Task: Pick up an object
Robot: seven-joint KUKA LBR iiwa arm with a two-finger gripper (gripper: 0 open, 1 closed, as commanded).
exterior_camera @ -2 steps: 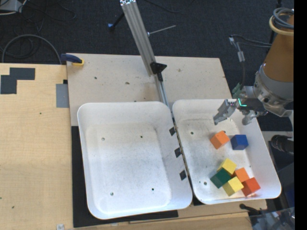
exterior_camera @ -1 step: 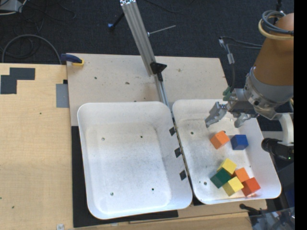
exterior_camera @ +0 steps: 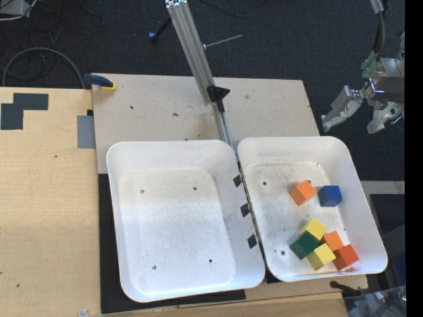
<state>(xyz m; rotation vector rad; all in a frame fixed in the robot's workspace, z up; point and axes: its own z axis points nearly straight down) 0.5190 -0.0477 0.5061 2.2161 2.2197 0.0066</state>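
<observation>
Dark carpet with loose cables surrounds a pale bench (exterior_camera: 264,104), on which two shallow white bins sit side by side. An aluminium rail (exterior_camera: 198,51) slants down from the top of the camera view to the seam between the bins.

Camera view, contents:
- Left bin (exterior_camera: 125,170): bare floor, lightly scuffed.
- Right bin (exterior_camera: 344,152): seven blocks. An orange block (exterior_camera: 303,192) and a blue block (exterior_camera: 329,195) lie just beside each other near the middle. Nearer the front corner a cluster packs together: yellow block (exterior_camera: 315,229), green block (exterior_camera: 304,245), a second yellow block (exterior_camera: 321,256), a second orange block (exterior_camera: 333,240) and a red block (exterior_camera: 346,257), most of them touching a neighbour.

Camera view, tool:
- The gripper (exterior_camera: 357,115) hangs outside the right bin, beyond its back right corner and well apart from every block. Its two fingers are spread, with nothing between them.

Step in hand: approach. No block has been grasped.

Next move, as judged: carry the gripper over the right bin, line it up above one block, descend and close. The orange and blue pair appears the easier target, since each has free sides. The cluster leaves little room for the fingers, and a descent there risks pushing neighbours or pinching two blocks.
</observation>
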